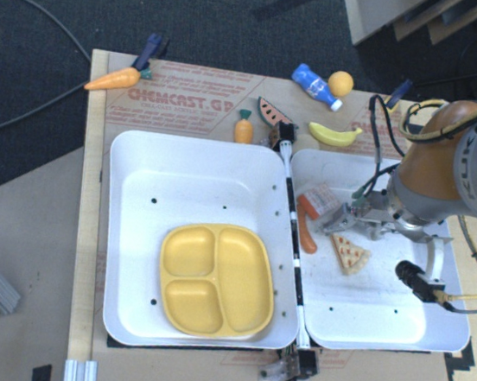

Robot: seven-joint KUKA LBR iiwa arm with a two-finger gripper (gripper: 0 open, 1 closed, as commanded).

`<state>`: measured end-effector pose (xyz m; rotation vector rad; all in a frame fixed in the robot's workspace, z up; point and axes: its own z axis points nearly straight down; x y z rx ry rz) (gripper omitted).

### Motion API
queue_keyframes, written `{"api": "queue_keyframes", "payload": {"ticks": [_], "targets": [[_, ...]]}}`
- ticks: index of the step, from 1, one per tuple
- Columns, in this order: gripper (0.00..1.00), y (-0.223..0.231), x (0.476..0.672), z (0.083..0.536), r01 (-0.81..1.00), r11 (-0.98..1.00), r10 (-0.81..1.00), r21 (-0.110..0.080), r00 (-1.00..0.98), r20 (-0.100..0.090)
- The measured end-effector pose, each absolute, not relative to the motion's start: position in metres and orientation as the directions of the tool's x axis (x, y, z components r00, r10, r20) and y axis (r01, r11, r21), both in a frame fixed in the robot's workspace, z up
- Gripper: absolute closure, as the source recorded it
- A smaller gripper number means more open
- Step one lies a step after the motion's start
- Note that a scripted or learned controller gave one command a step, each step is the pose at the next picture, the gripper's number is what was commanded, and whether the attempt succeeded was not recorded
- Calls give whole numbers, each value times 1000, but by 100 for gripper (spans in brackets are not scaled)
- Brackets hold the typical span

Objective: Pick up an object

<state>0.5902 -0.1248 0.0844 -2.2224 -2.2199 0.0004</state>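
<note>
Right now I have the gripper [336, 222] low in the right bin [395, 324], reaching in from the right with the orange-banded wrist above it, and its tips sit near the bin's left wall. From this slanted overhead view I can't tell how far apart the fingers stand, and I see nothing between them, so I won't claim a hold on anything. The nearest candidates are two: an orange-red sausage-like piece [306, 223] lying along the left wall of that bin, just to the left of the tips in the view, and a wedge-shaped waffle or pizza slice [350, 254] lying just below and slightly right of them. The sausage piece is the relation I care about: its long axis runs roughly up and down the frame, parallel to the divider between the bins, so I judge a grasp has to close across it, left to right, and the wall crowds the far side. The wedge lies more in the open and looks the easier take. The left bin [134, 189] carries a yellow divided plate [216, 278], well apart from the arm. Outside the bins, on the board behind, lie a banana [334, 135], a blue bottle [314, 85], and a toy carrot [113, 81], all out of play for this reach
</note>
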Motion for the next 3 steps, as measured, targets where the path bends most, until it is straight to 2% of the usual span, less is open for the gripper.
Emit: {"api": "queue_keyframes", "payload": {"ticks": [1,2,3], "targets": [[0,-116,553,84,1000,-1,1000,-2,1,1],[100,-116,554,94,1000,-2,1000,0,2,0],[100,-70,592,185,1000,1,1000,2,-1,0]]}}
